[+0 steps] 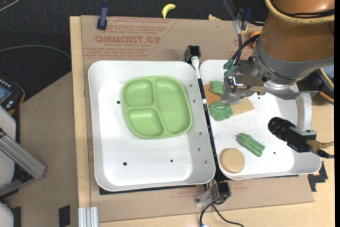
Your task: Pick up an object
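Toys crowd the right bin (pixel 297 167), where the gripper (pixel 231 94) hangs low over a green lump (pixel 220 110) by its left wall, its grip state hidden; that lump looks light, rubbery and rounded, best pinched across its middle.

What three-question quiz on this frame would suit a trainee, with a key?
1. True or false: the green divided plate lies in the right bin.
2. Which thing sits nearest the right bin's front edge: A the tan round piece, B the green lump, C the green ridged piece?
3. Over which bin is the gripper?

Key: 1 false, it lies in the left bin. 2 A. 3 the right bin, just above the green lump.
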`<state>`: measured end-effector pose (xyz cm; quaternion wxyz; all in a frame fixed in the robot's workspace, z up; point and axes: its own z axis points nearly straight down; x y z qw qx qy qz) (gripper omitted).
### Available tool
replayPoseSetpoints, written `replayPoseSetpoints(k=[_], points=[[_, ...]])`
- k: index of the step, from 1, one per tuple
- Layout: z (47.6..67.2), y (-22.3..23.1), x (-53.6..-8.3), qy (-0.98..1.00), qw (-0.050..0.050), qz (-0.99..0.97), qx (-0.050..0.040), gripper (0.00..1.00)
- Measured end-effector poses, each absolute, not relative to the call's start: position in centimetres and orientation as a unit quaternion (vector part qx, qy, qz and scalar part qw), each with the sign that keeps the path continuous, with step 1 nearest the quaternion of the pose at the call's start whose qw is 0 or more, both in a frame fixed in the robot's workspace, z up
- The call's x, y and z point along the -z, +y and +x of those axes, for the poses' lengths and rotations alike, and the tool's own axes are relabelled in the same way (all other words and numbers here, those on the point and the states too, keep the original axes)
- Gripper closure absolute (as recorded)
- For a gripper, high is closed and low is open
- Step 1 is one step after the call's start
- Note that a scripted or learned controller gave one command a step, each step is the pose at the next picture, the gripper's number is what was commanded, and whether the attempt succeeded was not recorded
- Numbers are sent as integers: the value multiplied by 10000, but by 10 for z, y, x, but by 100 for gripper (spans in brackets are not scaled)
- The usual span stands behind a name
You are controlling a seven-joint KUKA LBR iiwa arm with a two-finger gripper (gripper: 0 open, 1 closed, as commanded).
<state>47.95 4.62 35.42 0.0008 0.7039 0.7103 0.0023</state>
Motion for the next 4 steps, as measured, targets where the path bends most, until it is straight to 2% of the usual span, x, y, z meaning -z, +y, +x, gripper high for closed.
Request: replayPoseSetpoints(k=[1, 2, 3, 4], points=[[573, 41, -278, 7068, 11, 7074, 2, 100], [563, 77, -341, 7087, 22, 7055, -34, 100], [550, 140, -358, 7098, 6, 7044, -23, 100], [511, 182, -473, 7096, 26, 7045, -70, 100]])
